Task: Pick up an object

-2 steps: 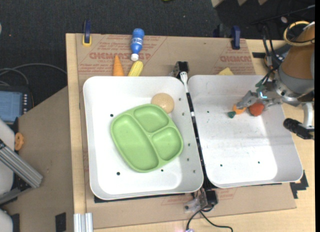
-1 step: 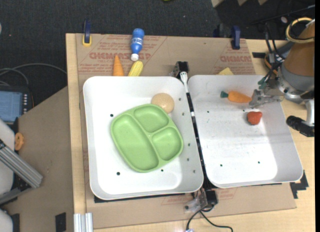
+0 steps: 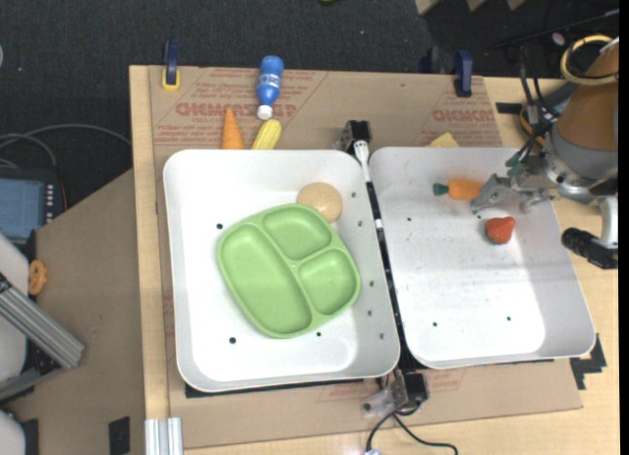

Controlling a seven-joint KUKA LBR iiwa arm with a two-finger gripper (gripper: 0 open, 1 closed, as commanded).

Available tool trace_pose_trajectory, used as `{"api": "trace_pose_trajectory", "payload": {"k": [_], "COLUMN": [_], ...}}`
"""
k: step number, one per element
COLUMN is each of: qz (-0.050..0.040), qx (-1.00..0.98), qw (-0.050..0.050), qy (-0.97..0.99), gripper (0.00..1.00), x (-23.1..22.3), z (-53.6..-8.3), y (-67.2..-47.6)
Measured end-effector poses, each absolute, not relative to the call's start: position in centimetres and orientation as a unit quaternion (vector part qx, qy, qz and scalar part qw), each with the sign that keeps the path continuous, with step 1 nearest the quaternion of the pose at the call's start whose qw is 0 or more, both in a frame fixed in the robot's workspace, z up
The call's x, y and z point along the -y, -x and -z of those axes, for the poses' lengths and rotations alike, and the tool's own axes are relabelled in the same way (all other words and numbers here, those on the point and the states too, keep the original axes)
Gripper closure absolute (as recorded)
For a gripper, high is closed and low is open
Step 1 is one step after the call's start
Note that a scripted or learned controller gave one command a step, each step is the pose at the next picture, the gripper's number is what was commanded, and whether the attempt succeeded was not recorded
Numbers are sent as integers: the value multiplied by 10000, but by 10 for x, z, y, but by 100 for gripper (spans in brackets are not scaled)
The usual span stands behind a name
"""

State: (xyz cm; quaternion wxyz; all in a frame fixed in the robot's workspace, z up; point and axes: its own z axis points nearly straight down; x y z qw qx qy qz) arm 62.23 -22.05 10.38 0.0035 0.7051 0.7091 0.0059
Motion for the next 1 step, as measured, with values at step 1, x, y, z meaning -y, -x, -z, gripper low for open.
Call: {"api": "trace_pose_trajectory", "payload": {"k": [1], "qz": [16], "qx": [-7063], "qw": [-41], "qy": [-7079], "gripper": [0], "x": [199], "z": [-83], "y": [-562]}}
